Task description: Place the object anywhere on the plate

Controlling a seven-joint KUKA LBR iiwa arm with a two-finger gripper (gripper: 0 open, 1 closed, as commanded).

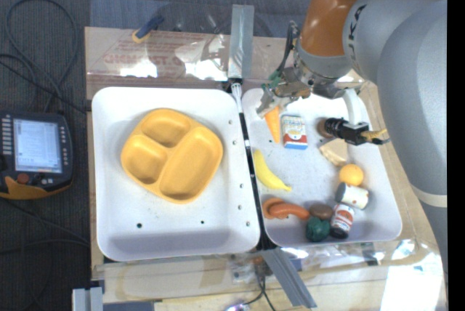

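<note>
A yellow plate (pixel 171 154) with three compartments lies in the left bin (pixel 116 229). My gripper (pixel 272 99) hangs over the far left corner of the right bin (pixel 385 222), right at the upper end of an orange carrot (pixel 273 128) that lies along the bin's left side. From this slant I cannot make out whether the carrot is gripped or only touched. A small red and white carton (pixel 294 132) sits just right of the carrot.
The right bin also holds a banana (pixel 267 173), an orange fruit (pixel 351 175), a pale wedge (pixel 334 151), a small bottle (pixel 347 206), an orange-red curved piece (pixel 285 209), a brown lump (pixel 320 211) and a green lump (pixel 317 229). A raised divider (pixel 245 157) separates the bins.
</note>
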